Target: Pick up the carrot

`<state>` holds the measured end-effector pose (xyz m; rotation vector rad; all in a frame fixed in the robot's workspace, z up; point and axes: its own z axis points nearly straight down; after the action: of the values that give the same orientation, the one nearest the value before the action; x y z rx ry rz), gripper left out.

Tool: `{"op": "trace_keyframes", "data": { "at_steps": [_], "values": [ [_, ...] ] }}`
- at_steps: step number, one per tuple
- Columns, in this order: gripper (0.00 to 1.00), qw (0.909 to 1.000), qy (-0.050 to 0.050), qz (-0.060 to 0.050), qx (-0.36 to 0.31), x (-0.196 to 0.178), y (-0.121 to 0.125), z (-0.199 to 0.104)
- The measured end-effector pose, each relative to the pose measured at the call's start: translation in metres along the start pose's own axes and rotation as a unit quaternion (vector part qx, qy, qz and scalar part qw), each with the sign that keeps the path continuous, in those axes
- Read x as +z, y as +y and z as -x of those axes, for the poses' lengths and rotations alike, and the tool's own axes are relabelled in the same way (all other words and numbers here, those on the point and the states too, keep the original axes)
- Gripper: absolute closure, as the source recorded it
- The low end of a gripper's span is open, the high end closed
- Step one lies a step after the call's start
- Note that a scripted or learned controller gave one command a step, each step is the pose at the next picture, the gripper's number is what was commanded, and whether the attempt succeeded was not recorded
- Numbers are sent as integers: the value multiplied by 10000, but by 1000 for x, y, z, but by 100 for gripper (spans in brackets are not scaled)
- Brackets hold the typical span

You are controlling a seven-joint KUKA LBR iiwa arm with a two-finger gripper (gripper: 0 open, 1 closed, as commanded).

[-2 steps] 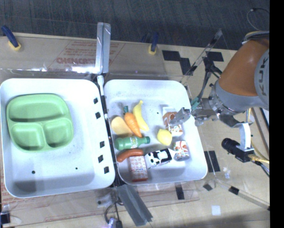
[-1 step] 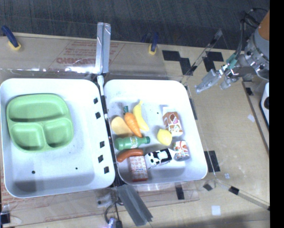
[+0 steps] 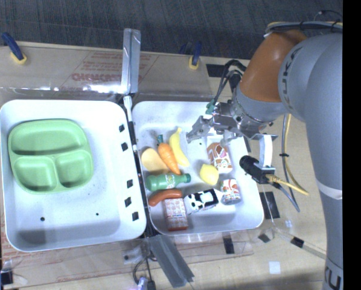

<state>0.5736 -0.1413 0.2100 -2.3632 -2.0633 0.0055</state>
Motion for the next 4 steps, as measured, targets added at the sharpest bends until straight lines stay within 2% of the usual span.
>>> {"op": "trace_keyframes", "data": {
  "at_steps": [1, 2, 3, 4],
  "values": [
    [0, 10000, -1, 2, 0, 0, 0, 0],
    [0, 9989, -4, -3, -465, 100, -21, -39],
    [100, 9989, -9, -7, -471, 91, -21, -38],
    [0, 9989, -9, -5, -472, 91, -21, -38]
  ]
}}
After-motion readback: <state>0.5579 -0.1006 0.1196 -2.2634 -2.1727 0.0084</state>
